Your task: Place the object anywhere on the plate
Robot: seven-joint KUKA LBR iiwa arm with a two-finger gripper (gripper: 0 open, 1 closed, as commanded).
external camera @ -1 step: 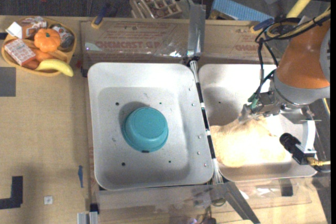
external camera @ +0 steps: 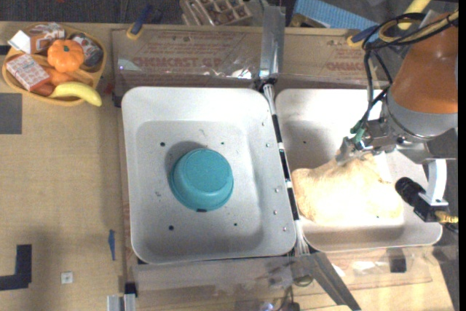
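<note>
A teal round plate [external camera: 202,178] lies in the middle of the left white bin [external camera: 145,113]. A pale cream, soft cloth-like object [external camera: 346,194] lies in the front part of the right bin [external camera: 313,113], and its left edge reaches the divider between the bins. The cloth's top rises to a point just under my gripper [external camera: 354,149], which hangs at the cloth's far edge and touches it or nearly so. The grey arm with its orange band [external camera: 433,76] comes in from the right above that bin.
A basket of toy fruit [external camera: 54,65] sits on the bench at the far left. Cardboard walls [external camera: 189,54] stand behind both bins. A black part of the arm [external camera: 411,193] overhangs the right bin's right rim.
</note>
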